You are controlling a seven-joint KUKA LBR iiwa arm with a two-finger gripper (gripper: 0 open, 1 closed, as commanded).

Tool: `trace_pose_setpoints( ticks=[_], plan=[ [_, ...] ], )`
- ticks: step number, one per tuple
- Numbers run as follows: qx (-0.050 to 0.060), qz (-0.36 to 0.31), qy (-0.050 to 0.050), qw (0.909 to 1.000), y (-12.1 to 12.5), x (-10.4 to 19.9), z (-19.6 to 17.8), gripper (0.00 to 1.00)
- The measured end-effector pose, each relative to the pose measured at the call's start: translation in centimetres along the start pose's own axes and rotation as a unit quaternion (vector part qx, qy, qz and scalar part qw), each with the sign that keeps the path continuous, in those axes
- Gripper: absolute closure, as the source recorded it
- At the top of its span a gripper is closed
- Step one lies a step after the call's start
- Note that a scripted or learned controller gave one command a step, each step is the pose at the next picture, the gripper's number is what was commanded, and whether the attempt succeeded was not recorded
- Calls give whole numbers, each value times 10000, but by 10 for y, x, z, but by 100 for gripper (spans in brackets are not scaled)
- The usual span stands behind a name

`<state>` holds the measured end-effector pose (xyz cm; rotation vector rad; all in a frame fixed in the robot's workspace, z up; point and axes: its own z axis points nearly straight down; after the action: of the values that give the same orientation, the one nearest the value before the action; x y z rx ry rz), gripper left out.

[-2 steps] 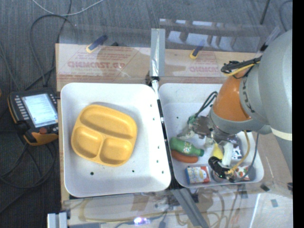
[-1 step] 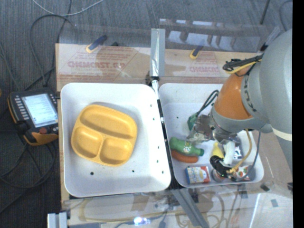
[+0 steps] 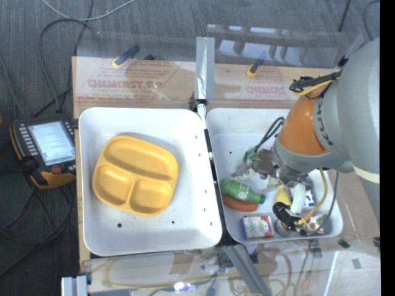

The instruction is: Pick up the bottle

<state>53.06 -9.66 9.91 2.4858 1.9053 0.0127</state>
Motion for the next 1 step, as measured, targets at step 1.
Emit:
trace_pose_setpoints(
  ticks=[1],
  plan=[
    [25, -630, -10, 9980, 27, 5, 10, 0]
  ],
)
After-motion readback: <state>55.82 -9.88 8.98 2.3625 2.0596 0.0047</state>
